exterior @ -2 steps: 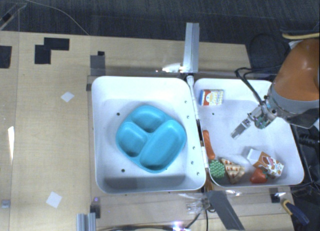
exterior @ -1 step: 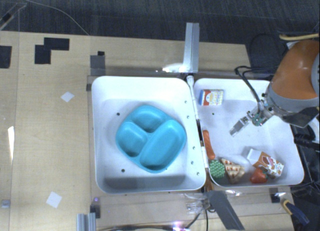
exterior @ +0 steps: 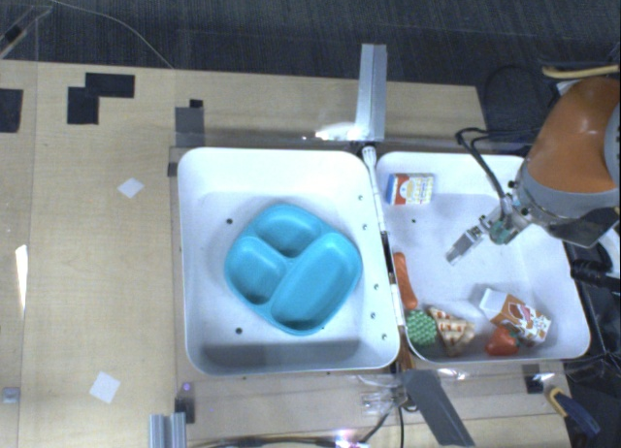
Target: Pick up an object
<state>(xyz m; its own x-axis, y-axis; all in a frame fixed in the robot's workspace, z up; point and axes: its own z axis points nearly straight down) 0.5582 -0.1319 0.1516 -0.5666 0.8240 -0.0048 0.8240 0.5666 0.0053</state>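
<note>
End effector (exterior: 468, 241) above right bin (exterior: 558, 272), blue tray (exterior: 293, 267) in left bin (exterior: 209, 242)

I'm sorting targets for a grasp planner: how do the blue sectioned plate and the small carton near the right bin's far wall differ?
The blue sectioned plate is far bigger than the small carton. The plate is plain blue with three compartments; the carton is white with orange and blue print. The plate lies in the left bin; the carton lies in the right bin, along with other small items. The gripper touches neither.

The grey arm with its orange band reaches in from the right, tool (exterior: 467, 242) angled down-left.
</note>
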